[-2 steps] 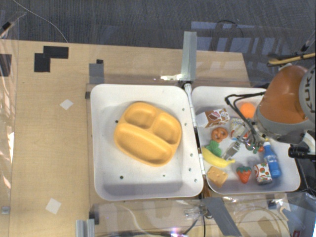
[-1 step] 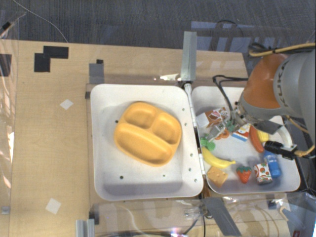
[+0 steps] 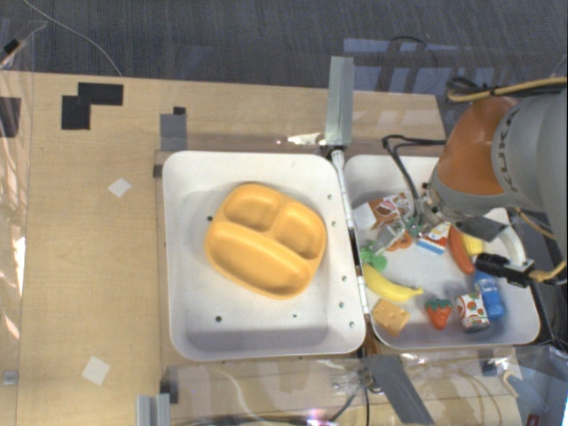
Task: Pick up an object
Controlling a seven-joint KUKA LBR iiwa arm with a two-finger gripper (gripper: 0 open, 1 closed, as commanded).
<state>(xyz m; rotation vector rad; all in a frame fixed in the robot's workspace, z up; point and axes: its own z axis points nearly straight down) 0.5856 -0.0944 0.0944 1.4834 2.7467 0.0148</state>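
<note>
The right bin holds several toy foods. A yellow banana lies near its left wall, with a small green piece just above it. Along the front are a cheese cube, a strawberry, a small can and a blue item. An orange carrot-like piece lies at the right, partly under the arm. My gripper hangs low over the bin's back left part, beside a brown-and-white packet. I see nothing clearly held in it.
The left bin carries a yellow divided plate. A metal divider post stands at the back between the bins. The grey arm with its orange band covers the right bin's back right corner. Cables trail over that side.
</note>
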